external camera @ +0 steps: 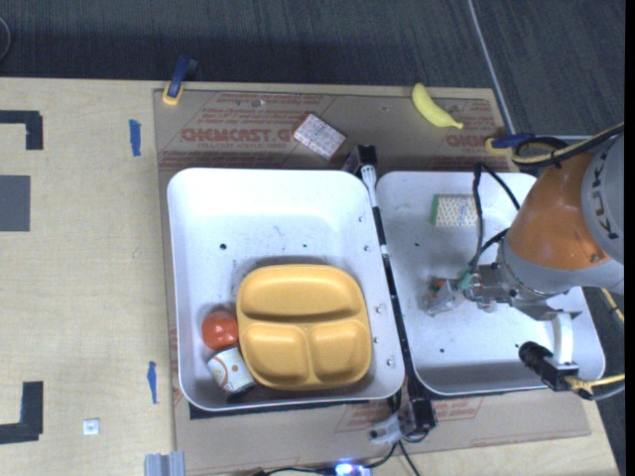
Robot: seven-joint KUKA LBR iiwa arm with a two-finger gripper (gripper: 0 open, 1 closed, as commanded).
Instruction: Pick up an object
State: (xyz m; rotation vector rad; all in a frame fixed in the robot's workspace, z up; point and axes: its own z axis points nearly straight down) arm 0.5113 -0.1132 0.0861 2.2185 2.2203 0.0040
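Two shallow white bins sit side by side on the surface (pixel 79 266), on a cardboard sheet. The left bin (pixel 198 226) holds a yellow divided tray (pixel 303 323) upside-down toward its near side; wedged against the tray's left edge are a red ball (pixel 218 328) and, just nearer, a small white-and-orange cylinder (pixel 228 368), both crowded into the near-left corner, which would make them awkward to reach from above. The right bin (pixel 417 365) holds a small green-dotted white block (pixel 454 210) near its far wall, lying free with room around it. The arm reaches in from the right, orange band over the right bin, and the claw (pixel 444 294) is low over that bin's middle-left floor. Something small and mixed in colour shows at its tip; whether that is an object or part of the claw, and how far apart the tips stand, cannot be told. The dotted block lies well apart, farther away. A banana (pixel 436 107) and a small patterned box (pixel 318 136) rest outside the bins on the far cardboard.
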